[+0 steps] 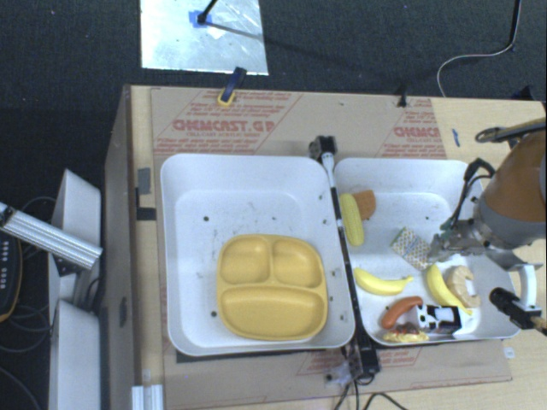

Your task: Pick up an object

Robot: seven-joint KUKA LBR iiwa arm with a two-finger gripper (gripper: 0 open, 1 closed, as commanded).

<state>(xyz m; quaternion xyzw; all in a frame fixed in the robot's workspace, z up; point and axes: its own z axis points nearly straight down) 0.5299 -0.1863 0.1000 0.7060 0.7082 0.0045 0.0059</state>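
The right bin holds several toy foods. A yellow corn cob lies by its left wall with an orange-brown piece beside it. Toward the front are a grey patterned packet, a banana, a second banana, a tan biscuit, a red sausage and a black-and-white toy. My gripper reaches in from the right, low over the bin, between the grey packet and the second banana. The wrist hides its tips.
The left bin holds a yellow divided plate. A black divider clamp sits between the bins. The arm's orange band hangs over the right bin's right edge. Cardboard lines the bench behind.
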